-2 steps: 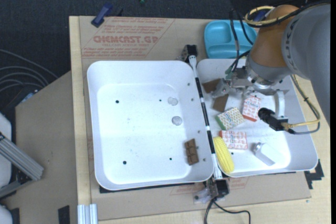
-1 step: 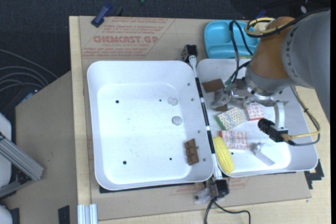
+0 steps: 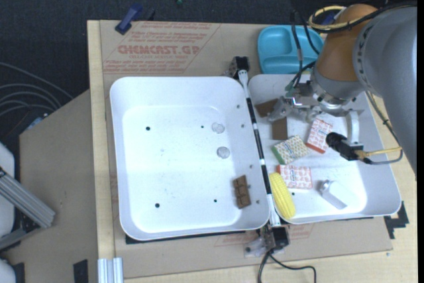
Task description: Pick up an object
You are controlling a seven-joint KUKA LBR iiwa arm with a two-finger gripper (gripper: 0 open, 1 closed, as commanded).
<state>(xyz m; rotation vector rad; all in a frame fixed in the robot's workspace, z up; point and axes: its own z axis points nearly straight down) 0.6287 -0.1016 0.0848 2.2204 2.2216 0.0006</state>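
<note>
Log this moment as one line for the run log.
tool: over right bin, far end, near brown piece | held: nothing seen | right bin: corn, red packet | left bin: brown bar

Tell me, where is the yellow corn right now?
In the camera view, the yellow corn lies in the right bin, along its left wall near the bottom corner, just left of the red-and-white packet.

Single fixed camera, above the bench (image 3: 165, 36), slanted down, both bins (image 3: 132, 142)
</note>
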